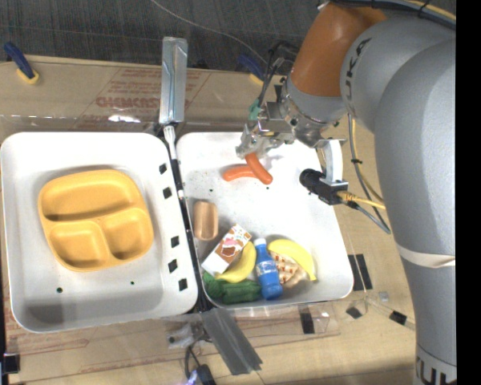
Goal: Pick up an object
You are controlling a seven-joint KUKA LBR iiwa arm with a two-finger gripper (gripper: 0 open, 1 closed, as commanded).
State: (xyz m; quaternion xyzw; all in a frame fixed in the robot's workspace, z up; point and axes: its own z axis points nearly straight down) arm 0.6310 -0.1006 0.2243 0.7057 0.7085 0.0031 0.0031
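Observation:
My gripper (255,149) hangs over the back part of the right bin (321,239), low and close to its floor. Right under it lies an orange sausage-shaped toy (247,172); the toy's upper end reaches up to the gripper's tip and its left end rests on the white floor. The gripper body hides where the two meet. At the bin's front sit a tan cylinder (204,220), a small printed carton (228,249), a yellow banana (242,268), a blue bottle (267,273), a green item (228,290) and a yellow slice (293,260).
The left bin (24,295) holds a yellow divided tray (94,218). A ridge with black clips (176,215) separates the bins. The grey arm (409,119) fills the right side, with a black cable fitting (321,184) over the right bin.

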